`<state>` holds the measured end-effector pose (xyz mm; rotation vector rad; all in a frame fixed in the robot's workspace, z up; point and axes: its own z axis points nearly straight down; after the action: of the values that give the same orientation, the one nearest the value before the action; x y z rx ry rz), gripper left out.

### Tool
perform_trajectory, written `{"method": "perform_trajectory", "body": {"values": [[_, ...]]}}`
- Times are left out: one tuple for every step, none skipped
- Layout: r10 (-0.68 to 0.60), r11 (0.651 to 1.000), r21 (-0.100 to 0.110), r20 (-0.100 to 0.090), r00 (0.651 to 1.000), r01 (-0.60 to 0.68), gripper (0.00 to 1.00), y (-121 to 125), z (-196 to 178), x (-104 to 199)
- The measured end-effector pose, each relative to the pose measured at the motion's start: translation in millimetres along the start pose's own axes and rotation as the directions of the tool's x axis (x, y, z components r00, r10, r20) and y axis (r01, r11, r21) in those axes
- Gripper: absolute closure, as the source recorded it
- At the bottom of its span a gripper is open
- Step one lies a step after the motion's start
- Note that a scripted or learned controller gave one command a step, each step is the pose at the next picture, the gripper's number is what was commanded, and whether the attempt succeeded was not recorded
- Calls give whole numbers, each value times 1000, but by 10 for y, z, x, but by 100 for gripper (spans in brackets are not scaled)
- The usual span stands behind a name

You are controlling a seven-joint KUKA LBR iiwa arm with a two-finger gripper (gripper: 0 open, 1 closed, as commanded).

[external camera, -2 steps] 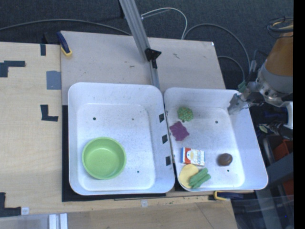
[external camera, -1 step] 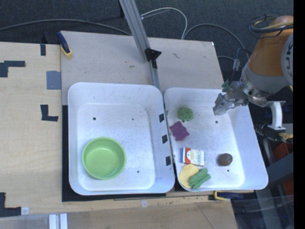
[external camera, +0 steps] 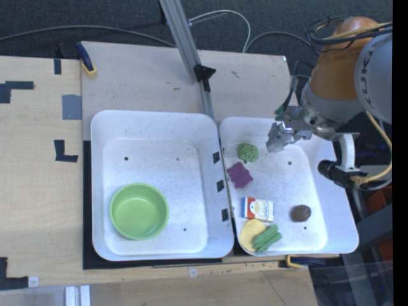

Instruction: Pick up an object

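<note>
While the grey arm's two-finger gripper (external camera: 278, 139), its opening impossible to judge, hangs over the right white bin (external camera: 331, 234), the bumpy green broccoli-like lump (external camera: 248, 152) lies just left of it. A descent could miss, since the purple piece (external camera: 240, 174) crowds it on the near side.

A pale wooden bench (external camera: 38, 164) filled the left and the middle of the scene, with dark tape marks (external camera: 62, 150) on its left part. A yellow-and-blue clamp (external camera: 86, 59) sat at its far left corner. Beyond it lay dark carpet (external camera: 76, 8), crossed by thin cables (external camera: 223, 18). A grey metal post (external camera: 182, 30) slanted up from the bench's far side.
</note>
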<state>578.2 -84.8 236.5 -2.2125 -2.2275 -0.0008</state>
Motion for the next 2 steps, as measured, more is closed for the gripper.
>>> {"method": "perform_trajectory", "body": {"values": [[1,1000,2,1,1000,-1,100,-60,89,452],[-1,1000,0,0,1000,1,100,-97,-4,1013]]}}
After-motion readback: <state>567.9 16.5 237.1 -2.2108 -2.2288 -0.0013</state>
